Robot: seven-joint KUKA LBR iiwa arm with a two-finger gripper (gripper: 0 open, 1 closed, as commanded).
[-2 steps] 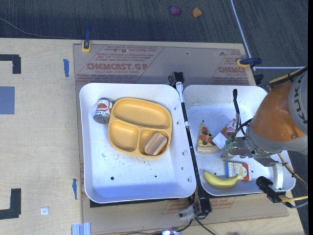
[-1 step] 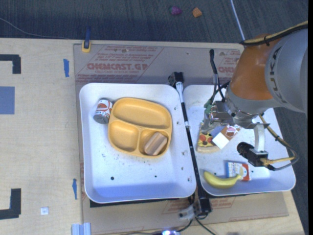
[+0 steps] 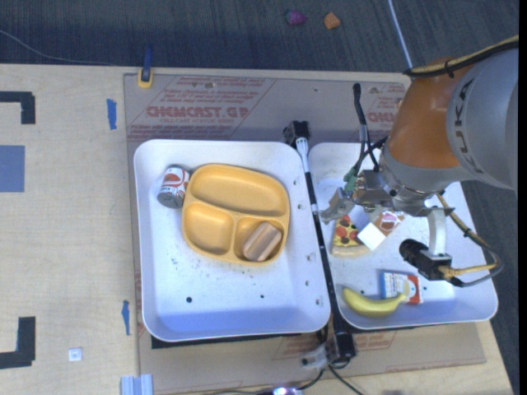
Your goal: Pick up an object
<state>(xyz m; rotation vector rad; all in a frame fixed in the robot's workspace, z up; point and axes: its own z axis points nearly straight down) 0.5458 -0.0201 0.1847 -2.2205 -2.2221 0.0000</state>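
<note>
The claw (image 3: 352, 206) hangs low over the right bin (image 3: 478, 303), just above a pizza slice (image 3: 347, 235); whether it is released or clenched I cannot tell.

The slice looks like a light, stiff toy. It lies flat, so it is best pinched across its narrow width.

The right bin also holds one banana (image 3: 370, 302), curved and smooth and likely slippery, one small carton (image 3: 399, 285) and one white block (image 3: 371, 236).

The left bin (image 3: 156, 303) holds one yellow divided tray (image 3: 222, 189), a bread roll (image 3: 261, 241) in one compartment and one can (image 3: 172, 186) beside it.
</note>
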